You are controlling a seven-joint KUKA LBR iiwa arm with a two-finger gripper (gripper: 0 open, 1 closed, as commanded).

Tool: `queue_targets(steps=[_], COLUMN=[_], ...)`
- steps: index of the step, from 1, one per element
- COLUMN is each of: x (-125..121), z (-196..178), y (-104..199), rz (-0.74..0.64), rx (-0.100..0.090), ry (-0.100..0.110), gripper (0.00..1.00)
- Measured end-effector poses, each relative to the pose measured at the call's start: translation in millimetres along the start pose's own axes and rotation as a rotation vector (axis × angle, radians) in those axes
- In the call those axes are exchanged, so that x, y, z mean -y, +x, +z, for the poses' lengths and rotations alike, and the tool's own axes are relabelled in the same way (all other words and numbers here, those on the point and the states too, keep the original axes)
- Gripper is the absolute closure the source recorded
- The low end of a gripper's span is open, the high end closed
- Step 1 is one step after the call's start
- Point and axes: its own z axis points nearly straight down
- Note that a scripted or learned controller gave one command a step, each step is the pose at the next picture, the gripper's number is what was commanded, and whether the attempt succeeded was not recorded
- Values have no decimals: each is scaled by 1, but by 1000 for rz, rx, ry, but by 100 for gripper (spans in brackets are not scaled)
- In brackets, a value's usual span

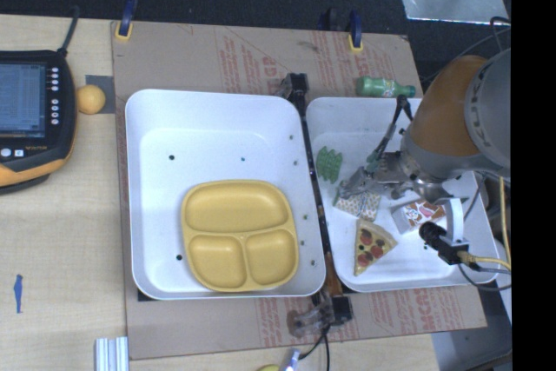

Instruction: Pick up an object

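Hand low in the right bin, over the patterned card.
Grip state: cannot tell. The pizza-slice toy lies at five o'clock, point toward seven.

Two white bins on brown cardboard. A pale yellow divided tray lies in the left bin. The right bin holds a green leafy piece, a speckled card and a yellow pizza slice with red dots.

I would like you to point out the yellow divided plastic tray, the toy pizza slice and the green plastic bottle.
Yellow divided plastic tray (236, 208): camera view, large upper compartment.
Toy pizza slice (372, 246): camera view, middle of the topping.
Green plastic bottle (382, 87): camera view, middle of its body.
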Motion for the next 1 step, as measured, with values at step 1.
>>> queue_targets(steps=[1], x=[-66], z=[-57], y=[-83], rz=[0], rx=[0], ry=[1], gripper=[0])
